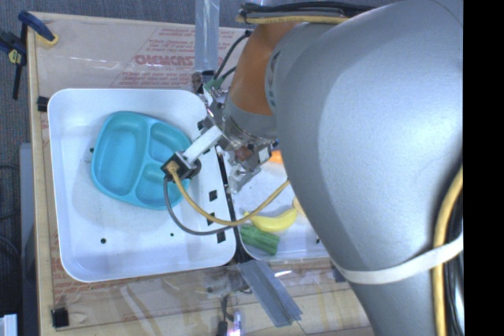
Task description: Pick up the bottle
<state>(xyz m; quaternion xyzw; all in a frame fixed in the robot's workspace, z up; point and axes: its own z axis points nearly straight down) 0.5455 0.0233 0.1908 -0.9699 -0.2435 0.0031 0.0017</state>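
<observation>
Grey arm (378, 130) hangs over the line where the two white bins meet, with the tool (244, 156) at the left edge of the right bin (268, 256); we can't tell if it's apart, together or clamped on anything. Left bin (63, 169) holds a blue divided plate (142, 161), and the right bin has a yellow banana-shaped piece (277, 221), a green piece (260, 238) just beside it and a bit of orange (274, 157) by the tool. We can't tell where the bottle is, as the arm covers most of the right bin.
</observation>
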